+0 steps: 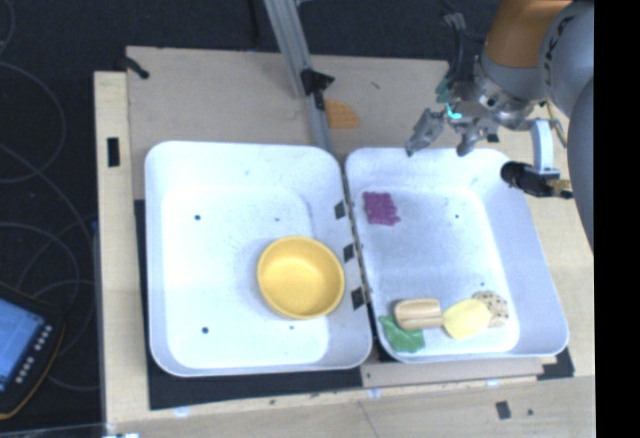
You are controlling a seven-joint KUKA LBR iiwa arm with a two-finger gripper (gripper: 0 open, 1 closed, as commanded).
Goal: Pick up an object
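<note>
My gripper (443, 139) hovered over right bin's (520, 226) far rim, fingers spread, nothing between them; purple block (381, 208) lay just below-left; yellow bowl (299, 277) well beyond, left bin (180, 226).

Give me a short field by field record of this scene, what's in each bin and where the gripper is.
left bin: yellow bowl, upright, near the divider
right bin: purple patch at the far left; tan block, yellow lump, speckled piece and green piece clustered at the near edge
gripper: open, holding nothing, over the right bin's far rim
task state: nothing picked up yet
</note>
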